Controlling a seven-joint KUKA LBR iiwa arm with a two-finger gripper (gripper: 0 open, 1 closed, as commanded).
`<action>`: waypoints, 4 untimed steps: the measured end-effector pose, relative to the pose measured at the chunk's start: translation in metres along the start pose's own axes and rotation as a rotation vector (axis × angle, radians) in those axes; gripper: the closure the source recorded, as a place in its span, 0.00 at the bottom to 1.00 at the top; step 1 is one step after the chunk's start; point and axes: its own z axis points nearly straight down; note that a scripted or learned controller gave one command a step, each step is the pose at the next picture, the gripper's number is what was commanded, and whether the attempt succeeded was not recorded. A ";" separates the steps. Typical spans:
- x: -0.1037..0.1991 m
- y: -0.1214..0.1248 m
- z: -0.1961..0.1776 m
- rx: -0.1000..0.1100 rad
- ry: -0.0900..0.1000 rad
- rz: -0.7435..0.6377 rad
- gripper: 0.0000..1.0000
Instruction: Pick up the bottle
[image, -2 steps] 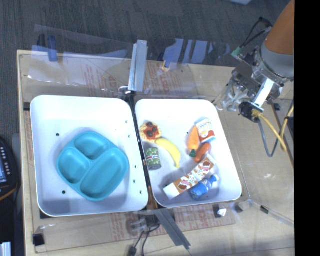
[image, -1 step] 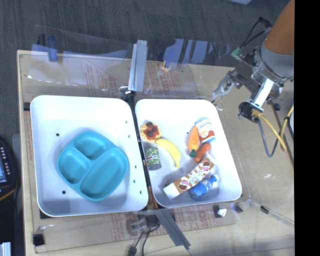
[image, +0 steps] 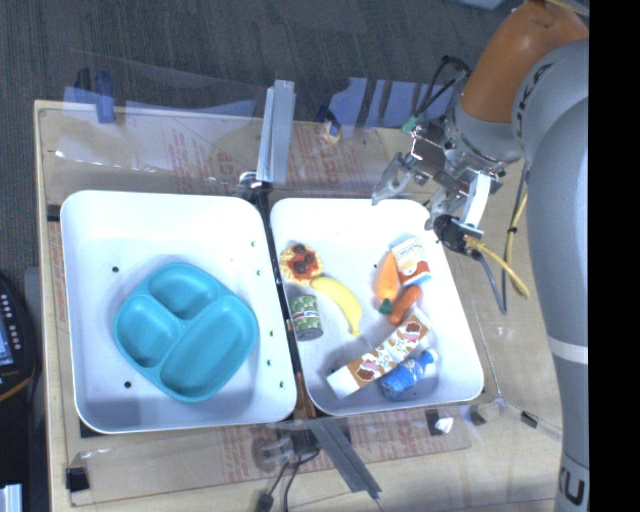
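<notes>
Two white bins (image: 90, 300) sitting side by side on bench. Blue bottle (image: 408, 376) lying low in right bin, lower right of frame, partly hiding under carton (image: 380, 357); long axis running left-right, cap end unclear. Gripper (image: 432, 190) hovering upper right, grip state unreadable.

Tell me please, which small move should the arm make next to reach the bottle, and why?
Probably carry the claw toward the near right corner of the right bin, since the blue bottle lies there beside a carton, while the claw hovers at the far rim.
</notes>
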 end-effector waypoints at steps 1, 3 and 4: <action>-0.002 0.023 -0.024 -0.008 0.001 -0.084 0.00; 0.012 0.016 0.050 -0.007 0.000 -0.336 0.00; -0.001 0.022 0.001 -0.008 -0.002 -0.577 0.00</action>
